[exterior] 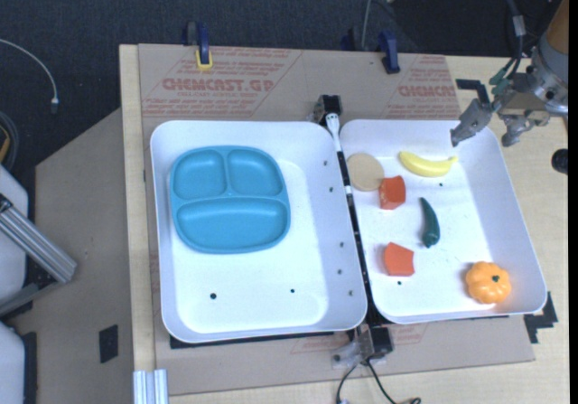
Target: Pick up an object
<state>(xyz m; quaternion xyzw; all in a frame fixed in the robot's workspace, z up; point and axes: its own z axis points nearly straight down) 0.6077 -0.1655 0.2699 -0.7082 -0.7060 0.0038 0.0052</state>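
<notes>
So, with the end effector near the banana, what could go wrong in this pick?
1. The end effector sits at the far rim of the right bin, so coming down it might strike the rim rather than reach the banana.
2. The banana is curved and lies flat; it may slip or roll away from the fingers.
3. The red block and the tan disc lie close to the banana, so a misaligned approach could nudge them.
</notes>
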